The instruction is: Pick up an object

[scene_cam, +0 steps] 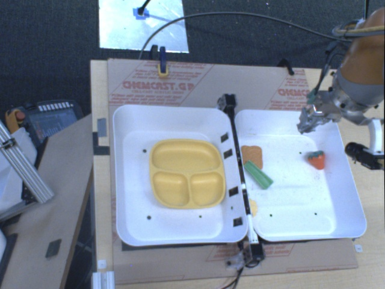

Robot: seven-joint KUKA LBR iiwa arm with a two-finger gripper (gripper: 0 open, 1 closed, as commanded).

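a wooden bench (101,179) fills the middle of the frame. a printed cardboard sheet (198,83) lies flat on it. two shallow white bins sit side by side on the sheet, the left bin (129,179) touching the right bin (343,215) along the centre.

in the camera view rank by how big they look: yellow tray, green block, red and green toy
1. yellow tray
2. green block
3. red and green toy, slightly smaller than the block
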